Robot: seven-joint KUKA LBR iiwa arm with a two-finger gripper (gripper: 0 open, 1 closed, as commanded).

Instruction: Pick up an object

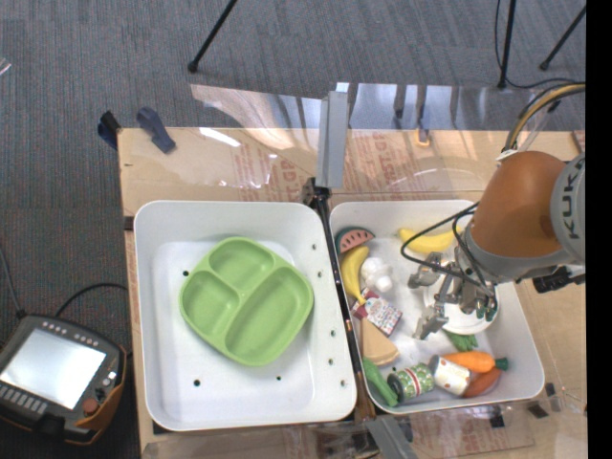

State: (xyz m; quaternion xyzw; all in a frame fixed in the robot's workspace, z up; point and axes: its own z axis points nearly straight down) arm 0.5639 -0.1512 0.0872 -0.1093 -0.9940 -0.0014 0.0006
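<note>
A brown counter point(239, 165) on grey carpet carries two white bins side by side, so items can be lifted from one while the other waits. The tool point(442, 312) hangs low inside the right bin point(529, 347), near its right wall; whether it is spread or pressed together cannot be told. Toy food crowds that bin: a banana point(353, 271) along the left wall, a carrot point(469, 360) near the front edge. The left bin point(158, 304) holds a green divided plate point(246, 300).
</note>
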